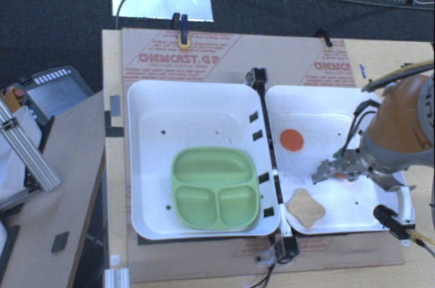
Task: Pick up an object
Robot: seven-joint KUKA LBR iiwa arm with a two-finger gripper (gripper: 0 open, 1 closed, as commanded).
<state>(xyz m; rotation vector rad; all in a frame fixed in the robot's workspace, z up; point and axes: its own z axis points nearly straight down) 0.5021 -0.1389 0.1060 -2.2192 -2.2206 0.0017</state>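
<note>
In the right bin (pixel 319 100) an orange round disc (pixel 292 140) lies flat near the left wall. A tan, bread-like piece (pixel 306 208) rests at the front left corner. My gripper (pixel 323 174) is low over the middle of the bin floor, to the right of and below the disc and above the bread piece, apart from both. A small reddish spot (pixel 339 175) shows just behind the gripper tip; I cannot tell what it is. The grey arm with its orange band (pixel 408 117) reaches in from the right.
The left bin (pixel 146 144) holds a green divided plate (pixel 215 187) at its front right. A black clip strip (pixel 265 137) runs along the wall between the bins. Cables cross the right bin's right side.
</note>
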